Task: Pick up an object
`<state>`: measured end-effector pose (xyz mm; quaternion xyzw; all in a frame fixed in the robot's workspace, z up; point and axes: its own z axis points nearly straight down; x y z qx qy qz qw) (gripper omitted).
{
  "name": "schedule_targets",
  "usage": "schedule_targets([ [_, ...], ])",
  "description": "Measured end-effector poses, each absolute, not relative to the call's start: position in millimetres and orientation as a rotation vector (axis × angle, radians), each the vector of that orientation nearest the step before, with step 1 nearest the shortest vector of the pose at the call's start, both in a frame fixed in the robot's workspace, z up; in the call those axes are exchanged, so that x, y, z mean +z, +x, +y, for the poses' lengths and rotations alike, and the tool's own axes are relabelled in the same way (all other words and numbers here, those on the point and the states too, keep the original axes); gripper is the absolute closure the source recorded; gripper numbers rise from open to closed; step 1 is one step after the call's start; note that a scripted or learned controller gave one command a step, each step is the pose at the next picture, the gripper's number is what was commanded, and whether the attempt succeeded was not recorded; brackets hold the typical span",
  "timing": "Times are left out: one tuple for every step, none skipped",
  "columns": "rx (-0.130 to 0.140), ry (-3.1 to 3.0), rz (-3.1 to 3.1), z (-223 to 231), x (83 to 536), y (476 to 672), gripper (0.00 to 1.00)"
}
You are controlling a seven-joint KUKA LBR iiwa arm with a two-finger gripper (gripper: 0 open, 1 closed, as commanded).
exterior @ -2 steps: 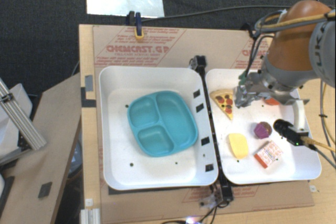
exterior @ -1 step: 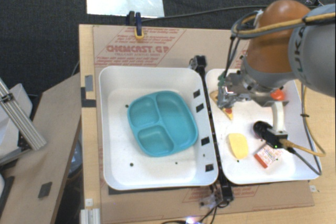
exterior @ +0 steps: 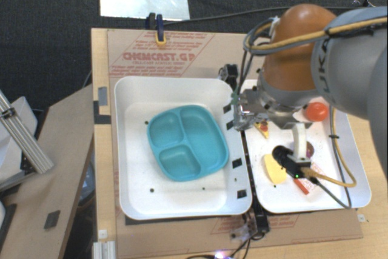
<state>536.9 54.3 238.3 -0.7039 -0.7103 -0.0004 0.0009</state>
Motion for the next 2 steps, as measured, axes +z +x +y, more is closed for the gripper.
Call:
schedule_targets([
  [0.000,-2.209,-2.230,97.9,222.4,512.1,1.00],
  [-0.001,-2.218,-2.225,95.0,223.2,513.2,0.00],
])
